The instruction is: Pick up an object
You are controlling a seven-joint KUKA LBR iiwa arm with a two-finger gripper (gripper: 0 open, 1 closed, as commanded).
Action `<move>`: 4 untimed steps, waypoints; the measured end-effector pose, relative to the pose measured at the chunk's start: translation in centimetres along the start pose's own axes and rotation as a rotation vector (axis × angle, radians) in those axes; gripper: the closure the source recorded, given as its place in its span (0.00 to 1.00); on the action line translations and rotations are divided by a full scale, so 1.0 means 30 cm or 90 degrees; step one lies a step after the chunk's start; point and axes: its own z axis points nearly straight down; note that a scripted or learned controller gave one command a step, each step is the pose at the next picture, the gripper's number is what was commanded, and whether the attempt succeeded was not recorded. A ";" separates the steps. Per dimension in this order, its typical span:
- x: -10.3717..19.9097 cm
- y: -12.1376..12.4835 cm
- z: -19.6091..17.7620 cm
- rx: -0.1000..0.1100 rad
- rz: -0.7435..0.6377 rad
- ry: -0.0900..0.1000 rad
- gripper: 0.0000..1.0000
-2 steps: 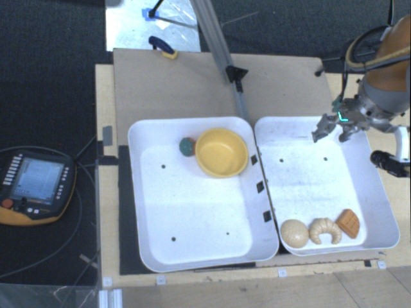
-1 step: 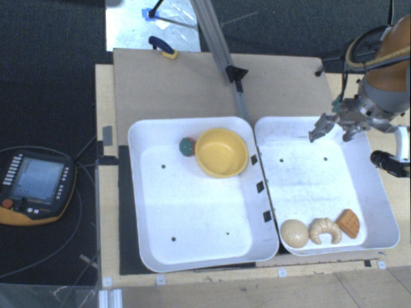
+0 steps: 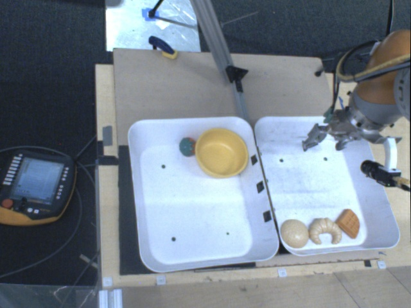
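My gripper [image 3: 327, 141] hangs over the far part of the right bin [image 3: 308, 178], its two fingers spread open with nothing between them. Along that bin's near edge lie a pale round bun [image 3: 295, 233], a croissant [image 3: 325, 230] and a brown waffle piece [image 3: 349, 222], well apart from the gripper. In the left bin [image 3: 186, 217] a yellow bowl [image 3: 221, 152] stands at the far right corner, and a small dark green ball [image 3: 187, 146] touches its left side.
A grey pole [image 3: 215, 37] slants across the bench behind the bins. A black-and-yellow clamp [image 3: 162, 46] lies at the bench's far left. A teach pendant [image 3: 35, 185] rests on the floor to the left.
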 end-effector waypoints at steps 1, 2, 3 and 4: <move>-0.021 0.018 0.156 0.000 0.000 0.000 0.00; -0.021 0.018 0.257 -0.001 0.000 0.000 0.00; -0.021 0.021 0.218 -0.003 0.000 0.000 1.00; -0.021 0.044 0.011 -0.005 0.000 -0.001 1.00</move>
